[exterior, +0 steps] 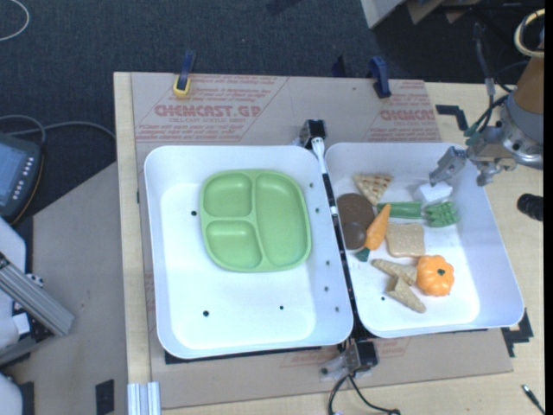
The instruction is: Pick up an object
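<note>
The right bin holds several toy foods: a brown oval piece, an orange carrot, a tan wedge, a green leafy piece, a square of toast, an orange pumpkin and tan sticks. My gripper hangs over the back right corner of this bin, above and to the right of the green piece. Its fingers are spread open, with nothing between them.
A light green divided plate lies in the left bin. A ridge with black screws separates the two bins. Clamps sit on the cardboard at the back edge. The arm's wrist enters from the right.
</note>
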